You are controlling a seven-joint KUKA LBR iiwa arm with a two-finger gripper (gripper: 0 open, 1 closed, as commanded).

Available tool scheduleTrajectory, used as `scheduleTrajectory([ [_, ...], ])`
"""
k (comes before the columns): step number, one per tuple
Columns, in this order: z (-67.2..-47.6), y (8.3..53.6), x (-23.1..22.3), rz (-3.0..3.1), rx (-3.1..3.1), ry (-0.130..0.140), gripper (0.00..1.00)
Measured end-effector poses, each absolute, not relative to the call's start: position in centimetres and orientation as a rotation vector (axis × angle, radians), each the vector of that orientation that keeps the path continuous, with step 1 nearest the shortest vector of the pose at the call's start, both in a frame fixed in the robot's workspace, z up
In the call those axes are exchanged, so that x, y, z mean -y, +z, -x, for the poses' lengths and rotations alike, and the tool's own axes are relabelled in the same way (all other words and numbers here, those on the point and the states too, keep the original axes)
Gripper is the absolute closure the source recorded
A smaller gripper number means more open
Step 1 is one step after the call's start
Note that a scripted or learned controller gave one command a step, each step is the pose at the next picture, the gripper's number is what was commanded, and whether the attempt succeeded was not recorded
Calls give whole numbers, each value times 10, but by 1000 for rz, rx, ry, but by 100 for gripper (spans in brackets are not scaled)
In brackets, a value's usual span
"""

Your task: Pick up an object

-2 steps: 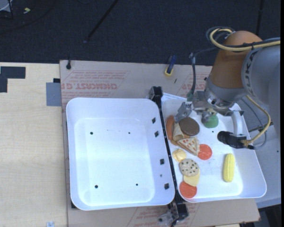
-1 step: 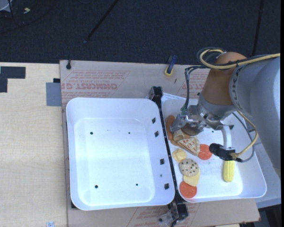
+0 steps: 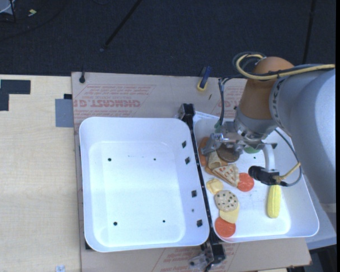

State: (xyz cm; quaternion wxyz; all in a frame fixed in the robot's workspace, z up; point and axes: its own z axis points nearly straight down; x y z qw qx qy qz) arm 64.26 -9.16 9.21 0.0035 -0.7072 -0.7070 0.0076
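The gripper (image 3: 228, 147) is down among toy food at the back left of the right bin (image 3: 306, 222), whether clenched or released cannot be told from here. Just beside it lie a pizza wedge (image 3: 227, 174), a red disc (image 3: 245, 182), a spotted cookie (image 3: 225, 200) and, nearer the front right, a yellow corn cob (image 3: 273, 202). The left bin (image 3: 90, 152) sits alongside, its rim touching

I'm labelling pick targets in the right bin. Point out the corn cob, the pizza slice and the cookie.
corn cob (image 3: 273, 202), camera view, middle of the yellow cob.
pizza slice (image 3: 229, 174), camera view, centre of the wedge.
cookie (image 3: 225, 199), camera view, centre of its dotted face.
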Motion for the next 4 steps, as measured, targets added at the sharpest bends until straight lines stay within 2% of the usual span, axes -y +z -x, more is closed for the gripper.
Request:
scheduleTrajectory([
  [1, -616, 92, 97, 2228, 2229, -5, 0],
  [2, -577, 93, 93, 2244, 2224, -4, 0],
  [3, -642, 87, 96, 2218, 2219, 31, 0],
  [4, -641, 88, 95, 2225, 2216, 25, 0],
])
